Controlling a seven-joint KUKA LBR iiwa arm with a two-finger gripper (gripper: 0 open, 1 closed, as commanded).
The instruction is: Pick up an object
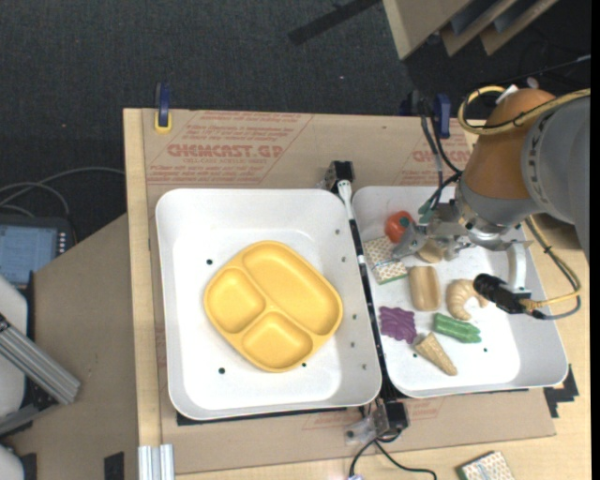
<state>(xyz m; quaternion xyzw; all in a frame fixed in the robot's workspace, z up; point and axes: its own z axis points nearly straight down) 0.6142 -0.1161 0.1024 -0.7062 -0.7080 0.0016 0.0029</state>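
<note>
In the right bin (pixel 539 361), nearest is a cone (pixel 437 352), then a green piece (pixel 457 328), grapes (pixel 397 323), a croissant (pixel 460 297) and bread (pixel 424 287). Farther, the end effector (pixel 433 240) hangs beside a tomato (pixel 398 225); its state I cannot tell. The left bin (pixel 183 281) holds a yellow plate (pixel 271 305).

Dark grey carpet floor (pixel 141 47) around a light wooden bench (pixel 262 141), cardboard boxes (pixel 459 23) beyond.
</note>
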